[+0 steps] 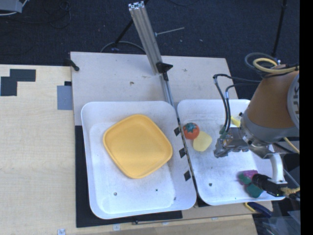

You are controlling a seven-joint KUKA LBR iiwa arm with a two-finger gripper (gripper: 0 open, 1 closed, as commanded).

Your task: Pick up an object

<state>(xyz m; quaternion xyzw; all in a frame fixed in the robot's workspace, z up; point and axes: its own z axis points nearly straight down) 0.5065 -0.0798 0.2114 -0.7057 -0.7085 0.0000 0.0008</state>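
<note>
Right bin (215,192) inspected: hand (222,148) low over its middle, hung from the grey wrist below the orange band of the arm (271,106), which enters from the right of the view. Nearest candidate for pickup: a pale yellow piece (202,142), lying just beside the hand on its left in the view and slightly farther from the bin's near edge. Outline of the piece roundish, no clear long axis to be read. Touching or nearly touching its upper left: a small orange-red ball with a green patch (190,129), close against the divider between the bins. Judged consequence: a short shift leftward in the view would bring the hand over the yellow piece, with the ball a likely obstruction on the far side.

Further items in the same bin, near its lower right corner: a magenta object (248,174) and a teal object (255,190), close together, partly behind a dark fitting; both well apart from the hand.

Left bin (98,131): carries a yellow square plate (137,145), lying flat, well apart from the hand, across the divider.

State of the hand: too dark and small to read; opening cannot be told, no object seen in it. Contact with the bin floor likewise undetermined.
</note>
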